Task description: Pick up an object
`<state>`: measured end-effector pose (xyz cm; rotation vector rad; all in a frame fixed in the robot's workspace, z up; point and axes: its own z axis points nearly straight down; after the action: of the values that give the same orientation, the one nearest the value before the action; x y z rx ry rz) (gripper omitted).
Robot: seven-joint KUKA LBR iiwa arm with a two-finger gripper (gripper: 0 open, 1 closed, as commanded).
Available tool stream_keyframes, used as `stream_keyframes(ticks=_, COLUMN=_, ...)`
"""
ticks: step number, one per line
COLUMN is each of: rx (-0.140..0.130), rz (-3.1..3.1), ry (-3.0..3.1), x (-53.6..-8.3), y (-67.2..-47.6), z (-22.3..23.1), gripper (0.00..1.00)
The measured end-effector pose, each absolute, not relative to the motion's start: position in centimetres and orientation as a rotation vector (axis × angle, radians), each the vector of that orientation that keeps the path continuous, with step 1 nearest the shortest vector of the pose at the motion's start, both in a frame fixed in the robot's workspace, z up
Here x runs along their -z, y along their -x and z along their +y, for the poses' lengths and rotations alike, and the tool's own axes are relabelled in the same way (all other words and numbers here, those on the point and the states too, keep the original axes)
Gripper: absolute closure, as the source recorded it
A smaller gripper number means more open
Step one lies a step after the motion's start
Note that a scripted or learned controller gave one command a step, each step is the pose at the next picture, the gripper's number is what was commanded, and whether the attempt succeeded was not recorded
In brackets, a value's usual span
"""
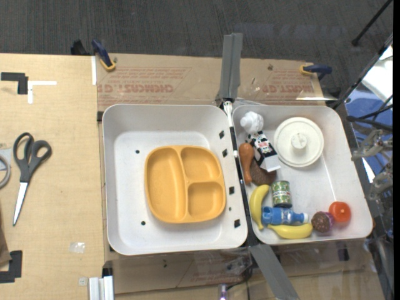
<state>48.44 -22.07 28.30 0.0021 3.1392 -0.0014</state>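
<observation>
The right bin (350, 167) holds several small items. A white round lid (299, 141) lies near its back. A white crumpled piece (251, 120) and a black-and-white toy (264, 150) sit along the left wall, with an orange-brown sausage shape (247, 162) beside them. Toward the front are a green can (281, 194), a yellow banana (257, 205), a blue bottle (282, 216), a second banana (291, 231), a dark plum (322, 222) and a red tomato (340, 212). In the left bin (119, 167) lies a yellow divided plate (185, 184).
Scissors (25, 161) lie on the wooden bench at the far left. Blue clamps (104, 55) hold the cardboard behind the bins. A grey bar (231, 67) runs back from the gap between the bins. Cables and metal parts (375, 161) crowd the right edge.
</observation>
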Motion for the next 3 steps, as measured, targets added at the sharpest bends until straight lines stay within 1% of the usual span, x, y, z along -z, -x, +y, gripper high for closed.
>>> stream_keyframes(ticks=1, rx=0.000, rz=3.141, ry=-0.015, x=-13.8, y=-47.9, z=-17.1, gripper=0.00)
stream_keyframes(ticks=2, rx=0.010, rz=3.116, ry=-0.080, x=-10.0, y=-48.6, z=-16.2, gripper=0.00)
stream_keyframes(ticks=3, rx=0.003, rz=3.130, ry=-0.176, x=-12.2, y=-48.0, z=-22.2, gripper=0.00)
